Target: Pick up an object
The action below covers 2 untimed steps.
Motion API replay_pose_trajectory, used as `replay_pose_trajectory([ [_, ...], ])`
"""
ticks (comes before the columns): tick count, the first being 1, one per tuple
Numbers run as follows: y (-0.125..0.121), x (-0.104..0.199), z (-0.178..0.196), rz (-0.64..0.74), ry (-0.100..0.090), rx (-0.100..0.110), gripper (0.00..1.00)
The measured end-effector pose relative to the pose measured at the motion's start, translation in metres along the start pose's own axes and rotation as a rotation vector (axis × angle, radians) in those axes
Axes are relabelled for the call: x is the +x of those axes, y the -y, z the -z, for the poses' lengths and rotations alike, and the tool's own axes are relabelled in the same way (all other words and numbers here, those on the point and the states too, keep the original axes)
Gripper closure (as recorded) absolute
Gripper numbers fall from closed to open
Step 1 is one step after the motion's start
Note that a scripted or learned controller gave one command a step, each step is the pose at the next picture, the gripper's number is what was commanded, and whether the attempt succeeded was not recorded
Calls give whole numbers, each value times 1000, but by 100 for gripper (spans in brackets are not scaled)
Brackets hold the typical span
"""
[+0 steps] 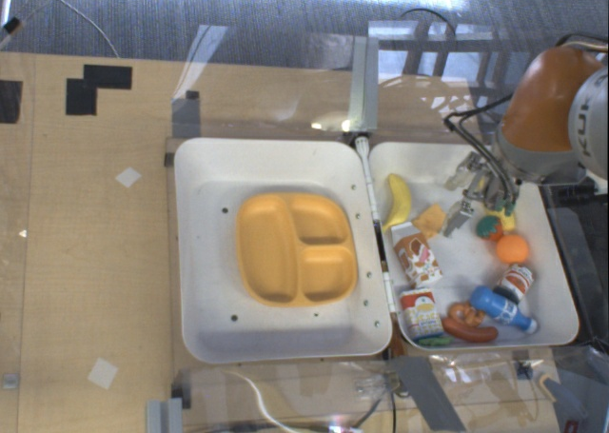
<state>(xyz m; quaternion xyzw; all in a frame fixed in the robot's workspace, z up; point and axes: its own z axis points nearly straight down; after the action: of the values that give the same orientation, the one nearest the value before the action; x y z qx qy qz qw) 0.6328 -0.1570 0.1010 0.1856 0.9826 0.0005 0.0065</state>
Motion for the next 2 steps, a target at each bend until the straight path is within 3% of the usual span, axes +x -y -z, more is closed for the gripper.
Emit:
replay_pose_trajectory([
  [1,-19,48,-11,66,-1,0,0],
  [2,-40,33,-12,-110,0,1,0],
])
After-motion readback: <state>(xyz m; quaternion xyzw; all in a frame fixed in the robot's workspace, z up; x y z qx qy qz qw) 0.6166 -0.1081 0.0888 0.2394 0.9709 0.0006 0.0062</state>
